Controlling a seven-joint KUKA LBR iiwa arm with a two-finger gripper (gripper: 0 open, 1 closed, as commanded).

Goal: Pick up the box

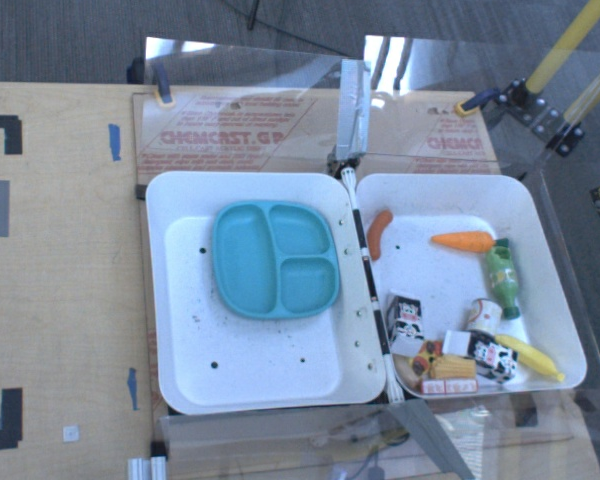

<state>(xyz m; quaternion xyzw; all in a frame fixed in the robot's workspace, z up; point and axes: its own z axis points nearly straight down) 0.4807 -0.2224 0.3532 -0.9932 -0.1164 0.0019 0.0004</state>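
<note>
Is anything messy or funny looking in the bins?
A bit messy, yes. In the right bin, the toys sit jumbled in the near corner: the cow-print box leans crooked, with a banana and other small packs piled against each other. The teal plate in the left bin lies flat.

We list: worktop (50, 288), pale matt wood grain; two bins (180, 368), smooth white plastic; tray (276, 259), matt teal plastic; box (407, 325), printed glossy card.
</note>
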